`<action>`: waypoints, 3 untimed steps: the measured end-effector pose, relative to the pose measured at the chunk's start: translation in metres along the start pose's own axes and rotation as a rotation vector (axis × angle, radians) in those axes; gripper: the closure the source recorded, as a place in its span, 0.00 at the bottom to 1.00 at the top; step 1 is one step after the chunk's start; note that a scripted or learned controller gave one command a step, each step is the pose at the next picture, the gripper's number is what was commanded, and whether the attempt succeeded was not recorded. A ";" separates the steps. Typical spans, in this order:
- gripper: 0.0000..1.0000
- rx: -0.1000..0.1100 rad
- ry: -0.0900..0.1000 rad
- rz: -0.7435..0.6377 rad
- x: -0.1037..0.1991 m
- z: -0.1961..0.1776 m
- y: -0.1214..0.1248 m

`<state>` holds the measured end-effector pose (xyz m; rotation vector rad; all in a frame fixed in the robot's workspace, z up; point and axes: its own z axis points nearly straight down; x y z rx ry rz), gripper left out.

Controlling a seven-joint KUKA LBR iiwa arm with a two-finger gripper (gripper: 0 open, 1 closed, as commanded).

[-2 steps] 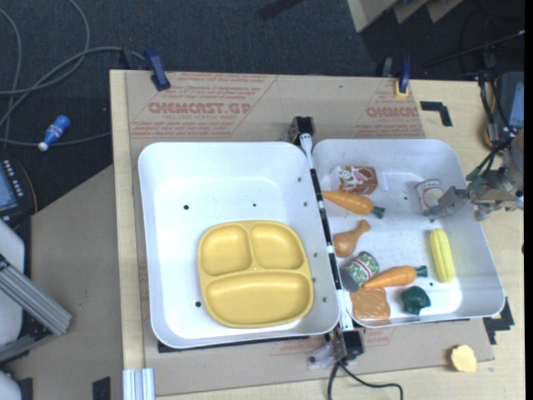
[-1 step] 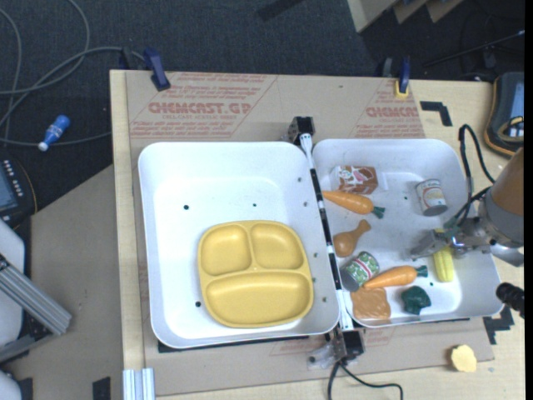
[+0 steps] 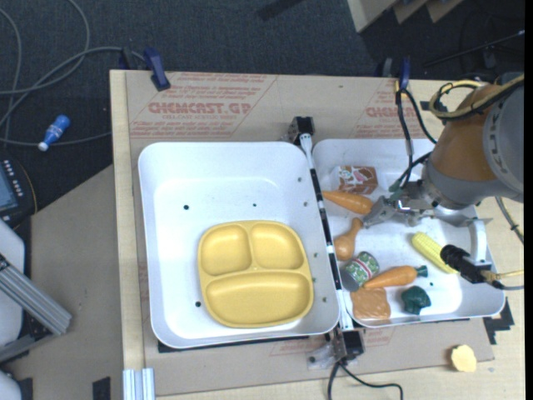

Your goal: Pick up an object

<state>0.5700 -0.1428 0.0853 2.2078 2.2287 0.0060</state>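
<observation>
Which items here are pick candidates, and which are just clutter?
Job: gripper; right bin toys: two carrots, corn cob, drumstick, broccoli, green can, brown packet, bread piece.

Lying about: yellow divided plate in left bin, blue bottle on floor, yellow piece on bench.

The divided plate (image 3: 252, 272) lies in the left bin (image 3: 166, 190); right of that bin sits the right bin (image 3: 487, 302), holding the toy foods; among them the corn cob (image 3: 431, 248) lies farthest from the left bin, the drumstick (image 3: 347, 239) nearest it, the broccoli (image 3: 415, 298) in between.
</observation>
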 end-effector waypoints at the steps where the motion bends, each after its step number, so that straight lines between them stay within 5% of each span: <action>1: 0.00 0.002 0.001 0.002 0.049 0.001 0.056; 2: 1.00 0.006 0.000 0.006 0.045 -0.009 0.053; 3: 1.00 0.000 0.003 0.003 0.108 -0.105 0.007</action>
